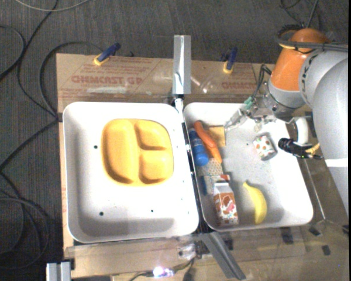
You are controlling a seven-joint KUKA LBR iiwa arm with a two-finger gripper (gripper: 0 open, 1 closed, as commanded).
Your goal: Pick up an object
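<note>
2 bins (76, 215), 1 yellow tray (138, 151), 1 banana (257, 201), 1 carton (225, 206), 1 carrot (207, 140).

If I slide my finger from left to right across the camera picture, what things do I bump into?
Yellow divided tray → blue marker → orange carrot → small juice carton → banana → small spotted cube → the arm's orange band.

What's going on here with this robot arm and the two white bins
A grey robot arm reaches in from the right, its gripper hovering over the back of the right bin. Nothing is visibly held. That bin holds a banana, a small carton, a blue marker, an orange carrot-like piece and a small patterned cube. The left bin holds a yellow divided tray.
</note>
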